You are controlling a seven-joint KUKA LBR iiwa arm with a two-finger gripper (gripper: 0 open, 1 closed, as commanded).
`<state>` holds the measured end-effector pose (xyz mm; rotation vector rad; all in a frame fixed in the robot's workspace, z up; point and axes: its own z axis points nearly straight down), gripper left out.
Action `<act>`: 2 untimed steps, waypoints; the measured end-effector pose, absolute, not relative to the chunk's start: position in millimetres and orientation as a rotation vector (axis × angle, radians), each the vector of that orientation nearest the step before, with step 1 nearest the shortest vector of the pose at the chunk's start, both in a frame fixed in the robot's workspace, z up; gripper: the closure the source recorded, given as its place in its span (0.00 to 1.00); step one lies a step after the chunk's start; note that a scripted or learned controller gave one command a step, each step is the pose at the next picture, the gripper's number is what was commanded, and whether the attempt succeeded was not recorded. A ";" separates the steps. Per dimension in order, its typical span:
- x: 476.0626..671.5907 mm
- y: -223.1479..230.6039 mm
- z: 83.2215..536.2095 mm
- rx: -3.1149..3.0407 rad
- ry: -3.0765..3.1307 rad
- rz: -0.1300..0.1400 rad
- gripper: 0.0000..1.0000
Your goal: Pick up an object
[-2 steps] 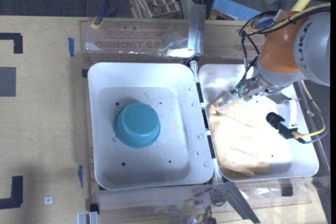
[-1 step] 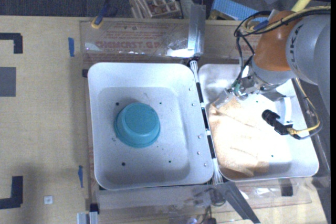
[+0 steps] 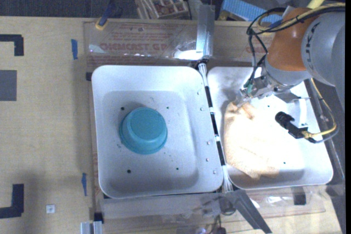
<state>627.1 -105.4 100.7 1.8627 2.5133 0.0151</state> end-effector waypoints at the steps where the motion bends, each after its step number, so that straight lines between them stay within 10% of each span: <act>1: 627.1 -105.5 100.7 1.863 2.513 0.015 0.00; 2: 628.1 -106.9 111.5 1.862 2.507 0.018 1.00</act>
